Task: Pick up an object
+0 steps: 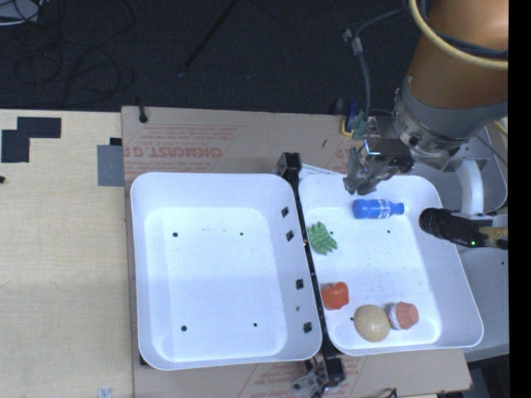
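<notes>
In the right bin [452, 305] lie a blue bottle [377, 209] with a white cap near the far wall, a green leafy toy [321, 238] by the left wall, a small red block [335, 295], a beige egg-shaped thing [372, 322] and a red-and-white piece [404, 314] touching it. My gripper [363, 183] hangs just above and slightly left of the blue bottle, at the bin's far edge. Nothing shows between its fingers, and their spacing is too dark to read.
The left bin [216, 272] sits beside the right one, with a black clip strip [297, 247] along the shared wall. Brown cardboard [216, 139] lies under both bins. Cables trail over the dark bench at the back.
</notes>
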`<state>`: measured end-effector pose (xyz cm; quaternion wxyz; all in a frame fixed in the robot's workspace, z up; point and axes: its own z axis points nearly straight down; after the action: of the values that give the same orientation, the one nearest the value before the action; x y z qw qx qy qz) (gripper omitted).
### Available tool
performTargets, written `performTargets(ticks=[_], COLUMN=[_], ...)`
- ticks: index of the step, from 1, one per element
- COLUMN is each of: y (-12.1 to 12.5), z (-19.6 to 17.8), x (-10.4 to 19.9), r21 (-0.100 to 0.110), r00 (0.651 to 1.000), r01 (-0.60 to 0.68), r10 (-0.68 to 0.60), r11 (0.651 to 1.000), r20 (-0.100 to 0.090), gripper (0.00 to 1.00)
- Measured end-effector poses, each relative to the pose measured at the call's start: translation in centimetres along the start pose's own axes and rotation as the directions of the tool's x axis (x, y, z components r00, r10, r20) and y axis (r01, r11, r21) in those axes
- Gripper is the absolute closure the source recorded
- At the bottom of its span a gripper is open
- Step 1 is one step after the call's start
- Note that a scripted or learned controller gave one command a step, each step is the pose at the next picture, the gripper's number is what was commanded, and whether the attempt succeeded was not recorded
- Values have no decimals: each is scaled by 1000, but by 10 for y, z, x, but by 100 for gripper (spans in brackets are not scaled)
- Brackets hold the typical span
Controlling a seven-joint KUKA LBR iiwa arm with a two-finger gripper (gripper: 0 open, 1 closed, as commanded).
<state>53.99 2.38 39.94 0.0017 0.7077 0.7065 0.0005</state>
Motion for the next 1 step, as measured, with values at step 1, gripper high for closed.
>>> performTargets(ticks=[1], y=[-20], z=[64], x=[118], r21=[14], r00=[1000], r01=[14], r10=[-14], r11=[1000], r20=[-3], gripper=[100])
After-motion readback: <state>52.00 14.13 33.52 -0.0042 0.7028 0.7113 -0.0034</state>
